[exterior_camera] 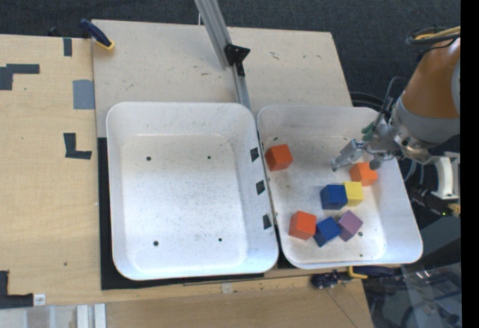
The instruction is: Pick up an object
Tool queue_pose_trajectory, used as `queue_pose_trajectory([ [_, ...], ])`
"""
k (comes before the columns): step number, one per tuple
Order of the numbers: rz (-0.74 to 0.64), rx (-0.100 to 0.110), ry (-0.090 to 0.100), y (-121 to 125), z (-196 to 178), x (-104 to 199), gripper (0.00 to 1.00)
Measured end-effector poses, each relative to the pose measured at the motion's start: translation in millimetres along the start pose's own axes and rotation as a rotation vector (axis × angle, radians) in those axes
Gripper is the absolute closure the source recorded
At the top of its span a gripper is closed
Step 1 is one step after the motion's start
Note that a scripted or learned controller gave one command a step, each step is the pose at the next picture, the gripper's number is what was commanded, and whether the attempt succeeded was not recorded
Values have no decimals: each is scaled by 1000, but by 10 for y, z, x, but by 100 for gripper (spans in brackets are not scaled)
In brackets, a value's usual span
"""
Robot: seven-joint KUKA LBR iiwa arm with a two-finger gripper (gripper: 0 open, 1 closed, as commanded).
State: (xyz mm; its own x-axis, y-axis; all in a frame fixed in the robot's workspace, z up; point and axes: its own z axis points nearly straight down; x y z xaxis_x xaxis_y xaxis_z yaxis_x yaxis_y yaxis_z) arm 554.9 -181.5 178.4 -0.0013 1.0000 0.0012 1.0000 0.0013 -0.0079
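Observation:
My gripper (353, 162) hangs over the right part of the right bin (393, 244), reaching in from the right, and its fingers stand open. A small orange block (364, 173) lies just below and right of the fingertips, close to one finger, with nothing gripped between them. Loose in the same bin lie an orange cube (278, 157) at the left, a blue cube (333, 196) touching a yellow cube (354, 192), and in front an orange cube (302, 225), a second blue cube (327, 231) and a purple cube (349, 224).
The left bin (120, 169) stands beside the right one, their rims touching. A slanted metal rail (213, 16) runs down from the top to the bins' shared edge. A blue and yellow tool (97, 34) lies on the bench at the back left.

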Motion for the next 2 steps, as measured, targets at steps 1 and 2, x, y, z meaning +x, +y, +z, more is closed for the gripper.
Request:
queue_pose_trajectory([
  [1,1,-1,-1,-65,457,-8,0],
  [2,-3,-24,-4,-2,616,-1,0],
])
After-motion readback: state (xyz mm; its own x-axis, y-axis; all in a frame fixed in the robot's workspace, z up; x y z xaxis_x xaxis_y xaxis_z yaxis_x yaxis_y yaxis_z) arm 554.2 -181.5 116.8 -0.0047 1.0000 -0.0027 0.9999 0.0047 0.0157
